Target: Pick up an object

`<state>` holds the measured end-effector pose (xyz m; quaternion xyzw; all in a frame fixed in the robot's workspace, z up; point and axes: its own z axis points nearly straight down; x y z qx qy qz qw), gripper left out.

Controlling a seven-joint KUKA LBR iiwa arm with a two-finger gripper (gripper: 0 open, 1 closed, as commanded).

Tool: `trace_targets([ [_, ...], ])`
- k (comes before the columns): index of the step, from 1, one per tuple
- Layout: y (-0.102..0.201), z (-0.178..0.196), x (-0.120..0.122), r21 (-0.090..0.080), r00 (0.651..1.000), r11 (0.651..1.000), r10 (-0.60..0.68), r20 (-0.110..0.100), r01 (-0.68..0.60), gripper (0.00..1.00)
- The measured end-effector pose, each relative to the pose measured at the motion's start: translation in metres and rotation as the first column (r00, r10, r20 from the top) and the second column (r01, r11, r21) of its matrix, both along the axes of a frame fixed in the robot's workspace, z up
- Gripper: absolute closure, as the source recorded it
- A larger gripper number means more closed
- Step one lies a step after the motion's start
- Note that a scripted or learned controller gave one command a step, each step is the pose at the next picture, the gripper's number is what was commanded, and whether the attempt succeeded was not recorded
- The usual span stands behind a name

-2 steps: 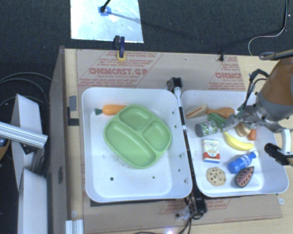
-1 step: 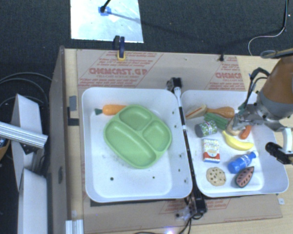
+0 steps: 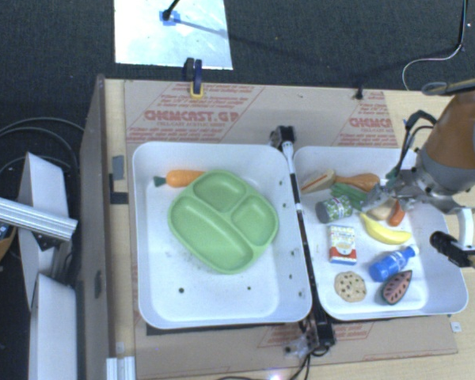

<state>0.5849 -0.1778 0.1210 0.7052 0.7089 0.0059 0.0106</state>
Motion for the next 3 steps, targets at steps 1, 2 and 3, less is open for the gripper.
trace_targets([
  [1,0.037,-0.036,-0.018,0.006,1.0,1.0,0.0,-0.018,0.001,0.0],
  [2,0.036,-0.026,-0.018,0.006,1.0,1.0,0.0,-0.019,0.001,1.0],
  [3,0.025,0.073,-0.071,0.005,1.0,1.0,-0.006,-0.018,0.007,1.0],
])
